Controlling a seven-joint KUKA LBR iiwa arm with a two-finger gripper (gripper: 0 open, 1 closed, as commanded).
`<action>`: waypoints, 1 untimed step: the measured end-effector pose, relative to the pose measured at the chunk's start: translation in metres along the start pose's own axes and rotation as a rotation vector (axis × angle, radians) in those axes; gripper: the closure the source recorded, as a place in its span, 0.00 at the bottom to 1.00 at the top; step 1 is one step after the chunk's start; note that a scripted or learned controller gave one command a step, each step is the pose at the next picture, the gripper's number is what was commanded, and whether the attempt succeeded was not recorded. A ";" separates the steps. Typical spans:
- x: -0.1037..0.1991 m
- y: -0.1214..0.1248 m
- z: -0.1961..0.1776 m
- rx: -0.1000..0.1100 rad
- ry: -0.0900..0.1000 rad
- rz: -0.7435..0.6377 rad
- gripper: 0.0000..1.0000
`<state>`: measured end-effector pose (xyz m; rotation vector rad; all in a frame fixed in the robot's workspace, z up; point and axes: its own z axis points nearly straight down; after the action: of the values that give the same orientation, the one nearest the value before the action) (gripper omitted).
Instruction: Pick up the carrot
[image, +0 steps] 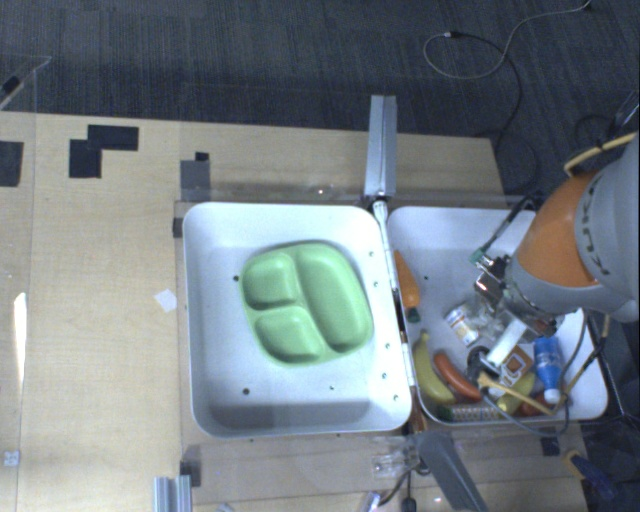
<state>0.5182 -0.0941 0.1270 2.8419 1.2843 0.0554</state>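
Carrot (405, 281) lies left of claw (488, 357).

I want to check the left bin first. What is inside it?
The left bin holds a green tray with three compartments, all bare. The tray covers the bin floor beneath it, so anything under it is hidden.

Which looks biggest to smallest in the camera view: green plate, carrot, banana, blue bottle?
1. green plate
2. banana and carrot: look alike in length, both partly hidden, so not ranked
3. blue bottle

Divided plate (305, 300) in left bin (210, 330), carrot (405, 282) in right bin (440, 225)
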 end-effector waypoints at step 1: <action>-0.078 0.032 -0.076 0.030 -0.023 0.150 1.00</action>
<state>0.4882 -0.1733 0.2019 2.9492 1.0752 0.0058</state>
